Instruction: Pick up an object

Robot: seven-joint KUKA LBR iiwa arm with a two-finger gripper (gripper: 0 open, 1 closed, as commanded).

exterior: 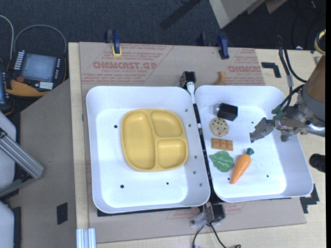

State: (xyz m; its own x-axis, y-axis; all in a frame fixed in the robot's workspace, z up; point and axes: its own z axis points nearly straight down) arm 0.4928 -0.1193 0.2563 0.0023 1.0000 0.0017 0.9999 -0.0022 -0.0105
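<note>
The grey two-finger hand (264, 129) hovers at the frame's right, holding nothing; whether it is wide or narrow I cannot tell. Approach step: next, descend over the orange plastic carrot (240, 168), lower centre-right.

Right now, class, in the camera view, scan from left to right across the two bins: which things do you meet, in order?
Yellow divided plate → green leaf → carrot → gripper.

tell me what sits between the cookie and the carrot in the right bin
In the camera view, the orange cracker lies between the cookie and the carrot.
</note>
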